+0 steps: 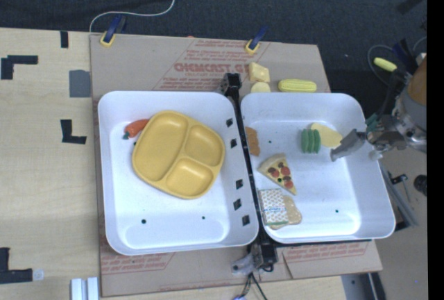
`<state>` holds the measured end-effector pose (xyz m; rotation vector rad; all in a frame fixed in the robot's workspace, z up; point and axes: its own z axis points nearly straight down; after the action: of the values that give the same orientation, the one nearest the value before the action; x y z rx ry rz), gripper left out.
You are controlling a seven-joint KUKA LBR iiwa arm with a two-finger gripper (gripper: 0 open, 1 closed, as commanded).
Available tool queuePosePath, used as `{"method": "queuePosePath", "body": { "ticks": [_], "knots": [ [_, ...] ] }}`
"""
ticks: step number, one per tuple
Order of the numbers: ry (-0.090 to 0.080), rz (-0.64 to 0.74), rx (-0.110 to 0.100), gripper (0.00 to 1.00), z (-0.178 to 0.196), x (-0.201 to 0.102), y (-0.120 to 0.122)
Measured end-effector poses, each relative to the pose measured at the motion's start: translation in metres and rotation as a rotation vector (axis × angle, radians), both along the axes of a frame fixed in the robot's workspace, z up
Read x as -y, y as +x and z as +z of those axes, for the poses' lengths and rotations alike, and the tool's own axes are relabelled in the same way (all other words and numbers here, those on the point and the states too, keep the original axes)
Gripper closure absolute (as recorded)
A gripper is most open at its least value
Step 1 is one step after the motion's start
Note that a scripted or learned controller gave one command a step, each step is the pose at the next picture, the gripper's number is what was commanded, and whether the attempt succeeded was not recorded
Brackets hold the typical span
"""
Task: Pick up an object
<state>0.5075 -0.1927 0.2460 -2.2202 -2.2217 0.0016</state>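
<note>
Left bin point(118, 222): holds a yellow divided plate point(179, 153); an orange carrot point(137, 127) pokes out from under the plate's upper left edge.
Right bin point(347, 219): green and yellow toy point(316, 138) near the top, pizza slice point(279, 173) in the middle, cracker packet point(277, 207) below it, small orange piece point(252, 142) against the left wall.
Behind the bins: corn cob point(297, 86) and two pale yellow pieces point(259, 78) on the cardboard surface point(201, 62).
Hand point(345, 146): low over the right bin's right side, just beside the green and yellow toy, grasping nothing visible; finger state cannot be told.
Arm point(409, 118): reaches in over the right rim.

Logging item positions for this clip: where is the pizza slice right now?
The pizza slice lies in the right bin, near its left wall, between the cracker below and the green-and-yellow toy above.
</note>
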Motion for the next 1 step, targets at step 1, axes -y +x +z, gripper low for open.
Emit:
{"method": "queuePosePath", "body": {
  "ticks": [1],
  "knots": [
    [0.003, 0.003, -0.010, 0.00, -0.1594, -0.0034, 0.0403]
  ]
}}
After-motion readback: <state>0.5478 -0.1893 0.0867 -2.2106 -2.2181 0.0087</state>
